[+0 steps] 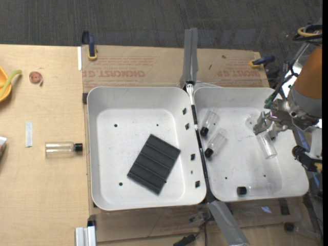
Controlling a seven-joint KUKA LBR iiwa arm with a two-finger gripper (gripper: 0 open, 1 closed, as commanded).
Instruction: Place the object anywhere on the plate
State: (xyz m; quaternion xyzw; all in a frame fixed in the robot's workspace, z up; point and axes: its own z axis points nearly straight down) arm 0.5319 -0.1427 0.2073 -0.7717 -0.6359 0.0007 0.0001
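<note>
Right bin (pixel 287 188) | clear vial (pixel 266 146) just below hand (pixel 266 124)

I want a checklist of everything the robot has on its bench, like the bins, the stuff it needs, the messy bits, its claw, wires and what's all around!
Surface: two white bins side by side on a wooden bench, with cardboard under them.
Job's things: dark ribbed plate lying flat in the left bin; clear vials in the right bin, plus a small black cap.
Clutter: one more vial on the bench, a small reddish disc, a yellow thing at the left edge.
Grippers: gripper over the right bin, with a clear vial just under it; grip unclear.
Cables: some beside the arm.
Surroundings: clamps, dark floor.
</note>
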